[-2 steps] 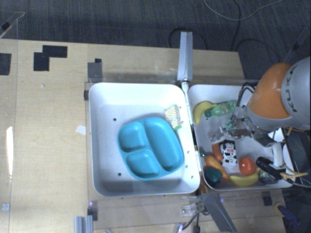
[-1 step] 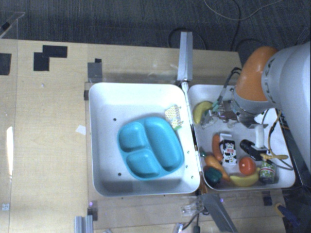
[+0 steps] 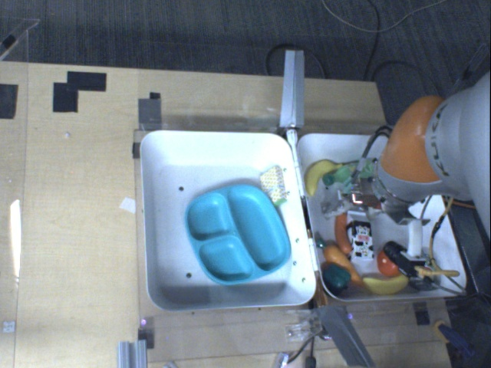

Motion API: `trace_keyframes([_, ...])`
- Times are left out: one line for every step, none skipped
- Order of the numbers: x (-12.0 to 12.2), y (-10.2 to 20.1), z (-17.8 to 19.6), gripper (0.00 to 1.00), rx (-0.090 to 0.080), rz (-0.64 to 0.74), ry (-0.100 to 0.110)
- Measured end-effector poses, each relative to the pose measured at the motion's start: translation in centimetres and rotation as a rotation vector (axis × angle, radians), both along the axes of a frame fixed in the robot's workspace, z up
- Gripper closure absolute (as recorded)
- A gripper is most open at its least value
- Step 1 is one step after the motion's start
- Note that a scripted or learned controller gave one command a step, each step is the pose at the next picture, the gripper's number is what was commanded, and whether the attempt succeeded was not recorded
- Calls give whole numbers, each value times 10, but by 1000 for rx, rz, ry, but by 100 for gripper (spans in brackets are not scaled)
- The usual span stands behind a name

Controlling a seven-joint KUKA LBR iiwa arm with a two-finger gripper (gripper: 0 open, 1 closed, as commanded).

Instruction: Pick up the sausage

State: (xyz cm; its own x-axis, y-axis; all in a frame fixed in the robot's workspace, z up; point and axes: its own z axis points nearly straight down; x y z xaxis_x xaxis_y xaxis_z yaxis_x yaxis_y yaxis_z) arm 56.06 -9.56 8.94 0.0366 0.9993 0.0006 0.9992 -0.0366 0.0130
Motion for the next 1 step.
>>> trace_keyframes([3, 2, 12, 100, 1, 4, -7])
